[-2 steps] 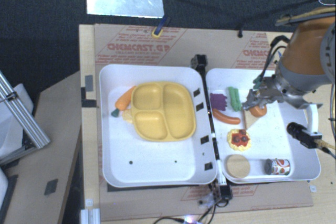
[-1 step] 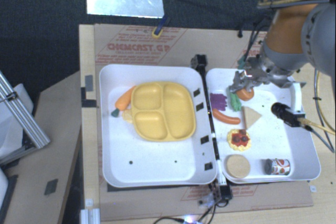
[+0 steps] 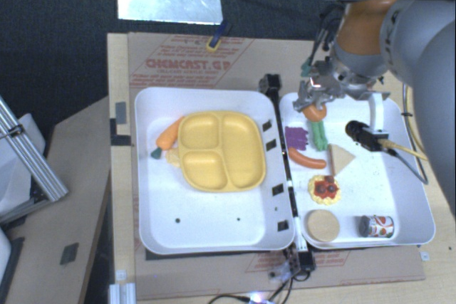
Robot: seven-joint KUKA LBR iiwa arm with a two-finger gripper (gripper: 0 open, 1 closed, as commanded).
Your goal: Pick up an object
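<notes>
1. Fingers are gripping the orange end of a carrot near the 12 o'clock edge of the right bin, and the carrot's green top is pointing toward 6 o'clock.
2. A purple piece and a sausage are crowding the carrot from 7 o'clock, close to the bin's 9 o'clock wall.
3. A pale wedge, a red-topped yellow disc, a tan round and a can are lying toward 6 o'clock.
4. Bare white floor is showing along the right bin's 3 o'clock side.
5. A yellow divided plate is sitting mid-way in the left bin, with a second carrot touching its 9 o'clock rim and bare floor lying toward 6 o'clock.
</notes>
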